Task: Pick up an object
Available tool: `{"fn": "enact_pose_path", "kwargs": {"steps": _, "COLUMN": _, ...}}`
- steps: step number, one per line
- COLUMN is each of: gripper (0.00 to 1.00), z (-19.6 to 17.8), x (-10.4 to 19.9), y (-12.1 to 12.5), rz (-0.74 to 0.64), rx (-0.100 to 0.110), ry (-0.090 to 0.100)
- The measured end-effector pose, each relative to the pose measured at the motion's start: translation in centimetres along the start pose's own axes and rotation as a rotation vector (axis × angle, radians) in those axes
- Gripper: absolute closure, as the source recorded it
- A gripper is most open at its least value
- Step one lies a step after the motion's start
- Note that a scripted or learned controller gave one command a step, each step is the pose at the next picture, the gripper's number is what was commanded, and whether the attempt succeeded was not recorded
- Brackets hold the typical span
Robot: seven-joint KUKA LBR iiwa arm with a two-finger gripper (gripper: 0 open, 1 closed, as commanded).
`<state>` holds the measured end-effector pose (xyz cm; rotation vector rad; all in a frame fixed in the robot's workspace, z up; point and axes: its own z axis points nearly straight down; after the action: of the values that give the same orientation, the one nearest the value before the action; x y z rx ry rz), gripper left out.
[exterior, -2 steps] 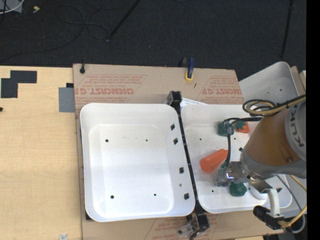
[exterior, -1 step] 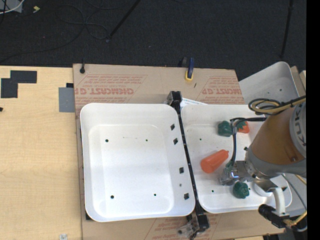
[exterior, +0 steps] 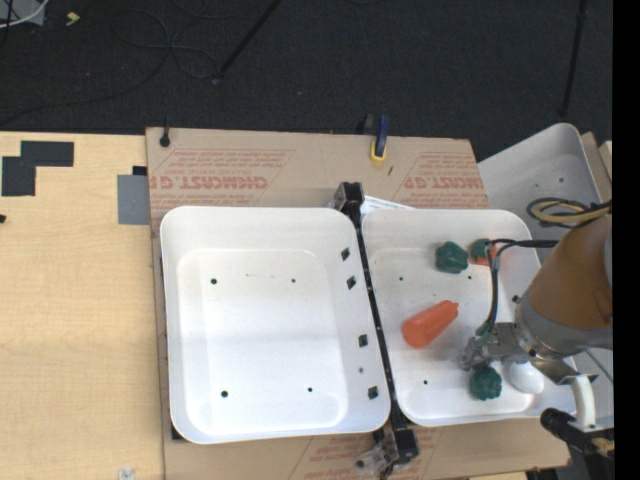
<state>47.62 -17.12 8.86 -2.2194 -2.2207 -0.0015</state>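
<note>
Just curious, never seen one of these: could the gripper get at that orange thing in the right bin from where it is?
Probably yes. The orange thing lies in the open, apart from the other things, and the gripper hangs just beside it.

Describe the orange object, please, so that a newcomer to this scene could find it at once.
Look at the right bin of the two white ones. Near its middle, just right of the divider, lies the orange object, a cone-like piece lying tilted. It is the only large orange thing there; its neighbours, the upper green lump and the lower green lump, are dark green and rounder.
</note>
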Motion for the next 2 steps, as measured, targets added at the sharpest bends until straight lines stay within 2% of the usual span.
{"fn": "enact_pose_path", "kwargs": {"steps": 1, "gripper": 1.0, "z": 0.0, "x": 0.7, "y": 3.6, "rz": 0.0, "rx": 0.0, "ry": -0.002}}
{"fn": "enact_pose_path", "kwargs": {"steps": 2, "gripper": 1.0, "z": -4.0, "x": 2.2, "y": 15.2, "rz": -0.005, "rx": -0.011, "ry": -0.003}}
